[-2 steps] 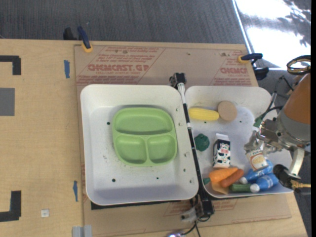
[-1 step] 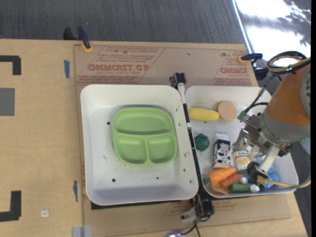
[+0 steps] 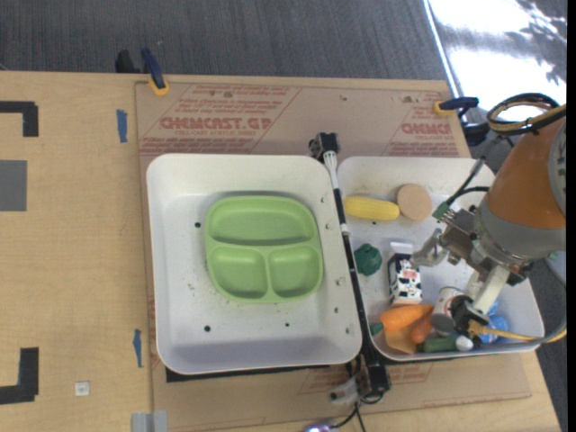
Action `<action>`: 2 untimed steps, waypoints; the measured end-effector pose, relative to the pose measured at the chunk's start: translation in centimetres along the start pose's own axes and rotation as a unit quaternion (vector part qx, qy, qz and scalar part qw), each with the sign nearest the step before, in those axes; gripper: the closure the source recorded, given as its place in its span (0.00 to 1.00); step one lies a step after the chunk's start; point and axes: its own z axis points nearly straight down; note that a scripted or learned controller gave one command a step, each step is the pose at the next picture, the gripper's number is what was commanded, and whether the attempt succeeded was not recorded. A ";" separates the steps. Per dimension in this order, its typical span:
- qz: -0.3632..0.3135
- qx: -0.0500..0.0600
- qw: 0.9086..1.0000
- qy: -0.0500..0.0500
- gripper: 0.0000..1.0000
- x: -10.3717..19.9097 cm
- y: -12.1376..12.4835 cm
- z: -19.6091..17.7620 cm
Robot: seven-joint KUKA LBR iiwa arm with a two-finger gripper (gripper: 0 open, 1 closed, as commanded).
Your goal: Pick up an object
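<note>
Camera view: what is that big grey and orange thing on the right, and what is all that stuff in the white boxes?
That is a robot arm, filmed by one camera looking down from above. At its end is a gripper, a claw for picking things up, hanging over the right bin. That bin holds toys: a yellow banana, a tan disc, a small green piece, a cow-spotted carton and an orange toy. The left bin holds a green divided plate. I cannot tell whether the claw has grabbed anything.
</note>
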 end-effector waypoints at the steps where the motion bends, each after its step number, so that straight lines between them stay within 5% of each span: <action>1: -0.070 0.000 0.998 0.000 0.00 -0.2 0.1 8.2; 2: -0.176 -0.002 0.984 0.000 0.00 -0.2 8.6 9.8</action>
